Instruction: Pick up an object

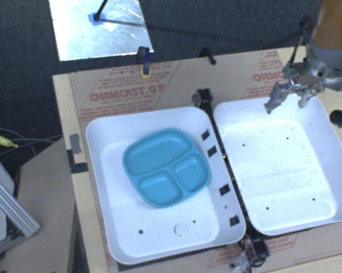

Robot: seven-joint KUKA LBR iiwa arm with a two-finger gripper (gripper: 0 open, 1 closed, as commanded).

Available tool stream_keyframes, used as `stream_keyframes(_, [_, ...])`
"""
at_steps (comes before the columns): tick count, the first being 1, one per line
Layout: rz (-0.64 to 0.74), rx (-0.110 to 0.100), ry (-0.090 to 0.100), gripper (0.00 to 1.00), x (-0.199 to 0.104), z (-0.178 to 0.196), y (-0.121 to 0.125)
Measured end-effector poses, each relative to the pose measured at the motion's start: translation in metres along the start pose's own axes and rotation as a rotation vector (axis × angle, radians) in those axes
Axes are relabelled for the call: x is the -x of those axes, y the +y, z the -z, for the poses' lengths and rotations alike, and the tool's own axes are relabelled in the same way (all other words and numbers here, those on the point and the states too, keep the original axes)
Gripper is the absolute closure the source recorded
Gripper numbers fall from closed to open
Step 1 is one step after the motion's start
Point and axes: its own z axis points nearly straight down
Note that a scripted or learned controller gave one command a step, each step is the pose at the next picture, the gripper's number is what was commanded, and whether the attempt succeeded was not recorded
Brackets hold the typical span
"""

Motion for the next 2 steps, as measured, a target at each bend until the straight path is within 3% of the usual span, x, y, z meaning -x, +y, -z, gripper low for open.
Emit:
stream_keyframes(1, [0.014, 0.004, 0.006, 0.0, -0.13, 0.032, 0.001])
stream_keyframes(2, [-0.003, -0.008, 0.0, 0.0, -0.118, -0.04, -0.024])
